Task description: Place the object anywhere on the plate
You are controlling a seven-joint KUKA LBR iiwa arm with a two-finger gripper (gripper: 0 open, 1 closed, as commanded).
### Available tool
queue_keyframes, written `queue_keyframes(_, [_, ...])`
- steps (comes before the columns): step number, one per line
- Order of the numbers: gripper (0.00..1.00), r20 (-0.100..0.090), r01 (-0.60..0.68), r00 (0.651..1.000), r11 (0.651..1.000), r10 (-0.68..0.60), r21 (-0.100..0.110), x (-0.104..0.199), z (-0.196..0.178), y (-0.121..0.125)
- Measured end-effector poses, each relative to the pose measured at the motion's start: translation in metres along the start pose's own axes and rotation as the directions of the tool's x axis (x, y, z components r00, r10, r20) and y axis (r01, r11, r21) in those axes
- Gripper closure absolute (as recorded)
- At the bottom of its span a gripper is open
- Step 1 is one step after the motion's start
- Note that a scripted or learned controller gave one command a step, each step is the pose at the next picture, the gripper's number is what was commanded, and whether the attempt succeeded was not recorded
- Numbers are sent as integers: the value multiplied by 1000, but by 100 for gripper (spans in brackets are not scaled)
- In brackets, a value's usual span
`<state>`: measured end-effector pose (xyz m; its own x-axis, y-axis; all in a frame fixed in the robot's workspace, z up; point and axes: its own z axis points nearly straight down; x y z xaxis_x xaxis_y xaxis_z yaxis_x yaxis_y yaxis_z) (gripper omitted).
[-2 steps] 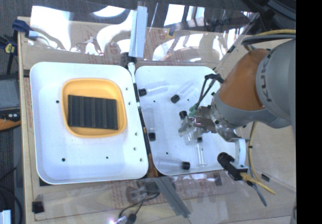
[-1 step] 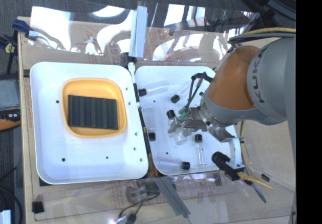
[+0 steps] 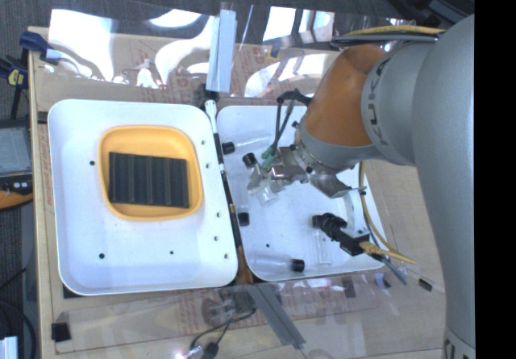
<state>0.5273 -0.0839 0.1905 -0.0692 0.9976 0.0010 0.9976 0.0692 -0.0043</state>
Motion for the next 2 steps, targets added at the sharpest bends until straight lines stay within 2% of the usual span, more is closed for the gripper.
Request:
queue_keyframes(1, [100,1,196,981,981,-196,-3,39,-1,54])
queue_keyframes(2, [0,1,196,981,981,-196,-3,39,-1,54])
